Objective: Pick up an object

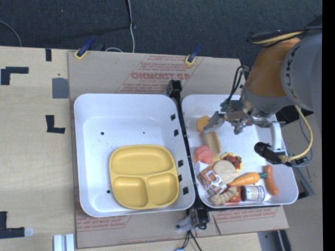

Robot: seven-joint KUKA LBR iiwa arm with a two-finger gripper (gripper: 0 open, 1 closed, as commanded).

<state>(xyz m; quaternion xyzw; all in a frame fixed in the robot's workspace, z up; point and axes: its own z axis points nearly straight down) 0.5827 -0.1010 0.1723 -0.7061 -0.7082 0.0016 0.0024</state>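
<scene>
While the grey arm (293,61) is reaching in over the right bin (189,104), its gripper (226,123) is hanging above the bin's far half with fingers apart and nothing between them, an orange round piece (203,123) and a tan roll (211,140) lying just beside it. Toward that bin's near edge, toy food is sitting heaped: a pink piece (203,154), a sandwich (225,169), a carrot (244,180), a small jar (254,193) and a red sausage (270,180). A yellow divided tray (143,175) is resting in the left bin (94,109), toward its near edge.
</scene>
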